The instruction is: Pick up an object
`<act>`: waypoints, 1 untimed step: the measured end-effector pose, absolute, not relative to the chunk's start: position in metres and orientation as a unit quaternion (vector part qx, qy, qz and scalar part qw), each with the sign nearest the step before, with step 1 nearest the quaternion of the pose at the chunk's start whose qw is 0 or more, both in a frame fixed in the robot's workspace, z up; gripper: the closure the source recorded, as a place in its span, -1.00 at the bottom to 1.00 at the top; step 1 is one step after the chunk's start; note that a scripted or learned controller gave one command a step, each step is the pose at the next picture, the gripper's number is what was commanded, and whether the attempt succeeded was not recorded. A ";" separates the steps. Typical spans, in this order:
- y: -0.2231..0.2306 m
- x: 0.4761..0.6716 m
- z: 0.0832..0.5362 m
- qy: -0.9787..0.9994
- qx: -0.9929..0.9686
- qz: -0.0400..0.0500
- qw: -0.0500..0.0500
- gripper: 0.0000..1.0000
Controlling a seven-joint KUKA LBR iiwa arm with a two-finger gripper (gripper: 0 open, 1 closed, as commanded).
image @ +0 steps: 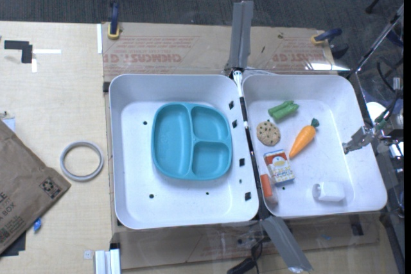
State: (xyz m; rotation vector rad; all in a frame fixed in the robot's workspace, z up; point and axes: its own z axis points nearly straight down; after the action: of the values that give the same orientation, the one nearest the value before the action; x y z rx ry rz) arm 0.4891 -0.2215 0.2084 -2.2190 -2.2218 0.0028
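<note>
The right bin (347, 94) holds several small items. A green toy vegetable (283, 110) lies near its back. In front of that sit a round speckled cookie (268, 133) and an orange carrot (302, 140) with a green top. A small juice carton (279, 167) lies near the bin's left wall, with a red-orange piece (266, 185) just beside it. A white block (329, 192) rests by the front right corner. All of these lie loose on the bin floor.
The left bin (128, 157) holds a teal divided plate (191, 141). A grey divider (241, 35) stands between the bins at the back. A tape ring (81, 160) and a cardboard box (22, 186) lie on the bench at left. Metal fittings (363, 137) sit at the right bin's rim.
</note>
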 end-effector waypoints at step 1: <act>-0.223 0.478 0.253 -0.725 -0.689 0.000 0.000 -1.00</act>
State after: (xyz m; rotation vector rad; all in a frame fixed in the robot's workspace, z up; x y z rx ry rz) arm 0.4783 -0.2226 0.2529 -2.1650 -2.2775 0.0012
